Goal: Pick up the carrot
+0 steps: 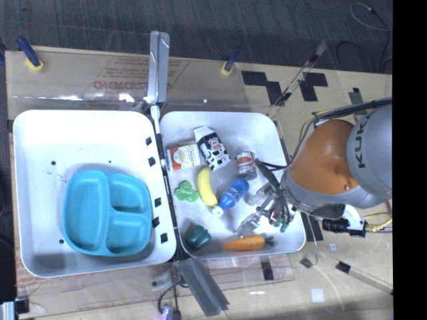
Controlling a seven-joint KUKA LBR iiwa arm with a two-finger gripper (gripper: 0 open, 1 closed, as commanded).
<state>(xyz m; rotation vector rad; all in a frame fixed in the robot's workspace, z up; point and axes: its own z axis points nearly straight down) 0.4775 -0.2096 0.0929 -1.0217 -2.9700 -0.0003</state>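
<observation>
The two shallow white bins [40,259] look like smooth, slightly glossy plastic. The blue divided plastic tray [107,212] has a soft satin sheen. The orange toy carrot [245,243] appears smooth and matt. The arm's orange band [323,162] shines glossily, and the brown surface [80,72] looks like matt cardboard.
</observation>
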